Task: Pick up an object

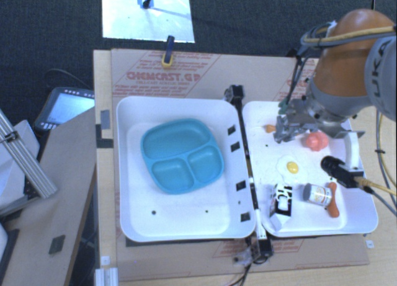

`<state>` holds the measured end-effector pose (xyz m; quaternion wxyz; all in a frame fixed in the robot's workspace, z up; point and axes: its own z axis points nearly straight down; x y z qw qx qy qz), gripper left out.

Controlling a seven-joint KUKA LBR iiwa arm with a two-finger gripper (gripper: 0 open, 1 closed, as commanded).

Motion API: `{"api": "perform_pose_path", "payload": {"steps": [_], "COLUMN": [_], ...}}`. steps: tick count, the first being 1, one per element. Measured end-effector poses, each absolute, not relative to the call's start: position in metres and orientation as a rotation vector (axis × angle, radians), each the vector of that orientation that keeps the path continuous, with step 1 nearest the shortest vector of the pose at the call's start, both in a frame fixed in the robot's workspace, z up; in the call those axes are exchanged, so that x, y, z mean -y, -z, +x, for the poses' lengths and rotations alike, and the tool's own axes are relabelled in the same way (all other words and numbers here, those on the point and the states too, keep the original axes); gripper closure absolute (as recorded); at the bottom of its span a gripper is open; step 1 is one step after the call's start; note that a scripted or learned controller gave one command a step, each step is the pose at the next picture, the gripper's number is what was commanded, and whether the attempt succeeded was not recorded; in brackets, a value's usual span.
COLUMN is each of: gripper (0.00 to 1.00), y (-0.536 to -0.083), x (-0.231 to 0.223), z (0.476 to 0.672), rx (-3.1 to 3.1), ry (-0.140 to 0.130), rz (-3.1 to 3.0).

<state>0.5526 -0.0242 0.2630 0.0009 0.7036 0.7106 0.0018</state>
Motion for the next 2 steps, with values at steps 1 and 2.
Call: {"api": "perform_pose_path", "payload": {"steps": [1,2], "gripper": [1.00,1.00], "y": [-0.253,-0.244], "x": [-0.029,-0.086], "z": [0.581,0.603], "rx": [-2.231,-2.232], "ry": [-0.005,-0.005], "rz": [2.210,2.210]}}
